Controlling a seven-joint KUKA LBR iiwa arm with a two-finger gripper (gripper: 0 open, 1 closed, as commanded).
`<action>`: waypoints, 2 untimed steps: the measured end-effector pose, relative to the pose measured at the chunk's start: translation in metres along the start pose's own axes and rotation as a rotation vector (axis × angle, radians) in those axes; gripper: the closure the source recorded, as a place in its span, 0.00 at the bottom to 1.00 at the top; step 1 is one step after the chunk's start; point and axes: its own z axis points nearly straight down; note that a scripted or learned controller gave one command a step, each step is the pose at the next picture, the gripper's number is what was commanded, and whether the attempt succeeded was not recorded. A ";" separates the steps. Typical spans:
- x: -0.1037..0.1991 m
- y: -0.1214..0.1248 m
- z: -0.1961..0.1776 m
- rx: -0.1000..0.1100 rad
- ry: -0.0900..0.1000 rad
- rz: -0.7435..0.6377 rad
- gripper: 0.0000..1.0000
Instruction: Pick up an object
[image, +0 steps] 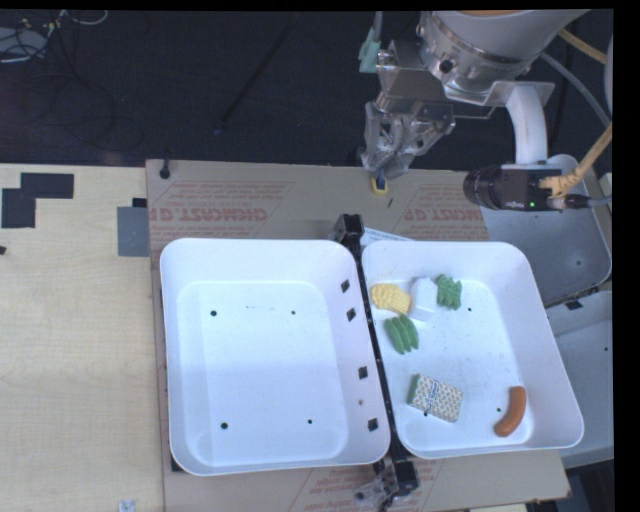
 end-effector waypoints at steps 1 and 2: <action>0.036 0.059 0.001 0.000 0.000 -0.001 1.00; 0.059 -0.088 -0.003 0.002 0.003 -0.005 1.00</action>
